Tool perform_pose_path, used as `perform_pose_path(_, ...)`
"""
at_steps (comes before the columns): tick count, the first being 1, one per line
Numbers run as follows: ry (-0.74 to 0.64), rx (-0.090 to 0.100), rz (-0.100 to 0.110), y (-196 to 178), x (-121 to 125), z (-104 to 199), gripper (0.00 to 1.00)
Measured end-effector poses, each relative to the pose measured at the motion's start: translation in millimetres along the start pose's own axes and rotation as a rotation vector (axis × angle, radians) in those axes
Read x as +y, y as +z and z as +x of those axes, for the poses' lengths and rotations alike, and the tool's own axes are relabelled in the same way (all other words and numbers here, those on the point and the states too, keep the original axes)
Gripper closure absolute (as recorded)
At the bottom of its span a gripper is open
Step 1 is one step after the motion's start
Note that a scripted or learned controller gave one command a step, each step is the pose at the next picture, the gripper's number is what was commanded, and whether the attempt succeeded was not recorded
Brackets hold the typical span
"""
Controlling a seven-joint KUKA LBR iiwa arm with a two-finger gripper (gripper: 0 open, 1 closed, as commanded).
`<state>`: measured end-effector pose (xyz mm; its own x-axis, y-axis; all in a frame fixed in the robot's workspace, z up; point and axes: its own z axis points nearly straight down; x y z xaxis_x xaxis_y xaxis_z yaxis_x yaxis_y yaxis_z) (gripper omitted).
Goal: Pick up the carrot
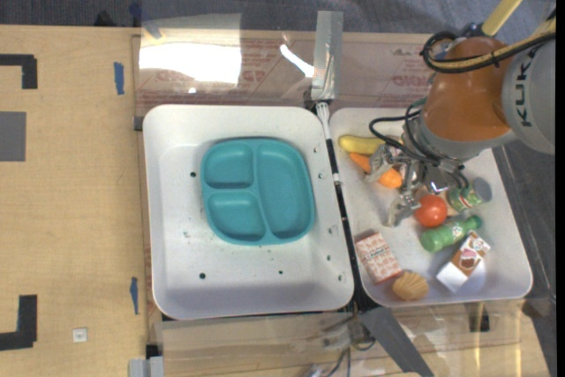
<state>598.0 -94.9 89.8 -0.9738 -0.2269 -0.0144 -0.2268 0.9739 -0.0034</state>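
Two shallow white bins side by side on the bench; left bin [168,216] holding a teal divided plate [259,190] near its middle, wide bare white floor all round the plate out to the walls. Right bin [516,265] crowded: objects packed into its middle and lower part, little free floor between them; some bare floor along the lower left corner and along the far right wall. Shared divider between the bins running just left of the clutter.

Carrot [360,161] in the right bin, upper left, just beside the divider wall, touching or nearly touching the yellow banana [357,143] lying above it. Small orange piece [390,179] just right of the carrot, under the metal of the claw. Red tomato [432,212] near the bin centre; green vegetable [448,234] just below it; pink-and-white box [377,256] lower left; tan bread-like item [410,284] at the bottom edge; small white-and-red carton [466,259] lower right.

Arm in from the right, orange band [463,97] over the bin's upper right. Gripper [408,190] low over the clutter, between carrot and tomato, metal parts close to the small orange piece and the tomato. Separation of the claw tips: cannot tell, linkage and cables in the way. Nothing visibly clamped. Carrot lying on the bin floor, apart from the claw.
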Motion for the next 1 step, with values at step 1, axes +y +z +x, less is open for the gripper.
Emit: perform_pose_path(1,-0.001,-0.013,0.004,-14.3,0.2,-4.0,1.00)
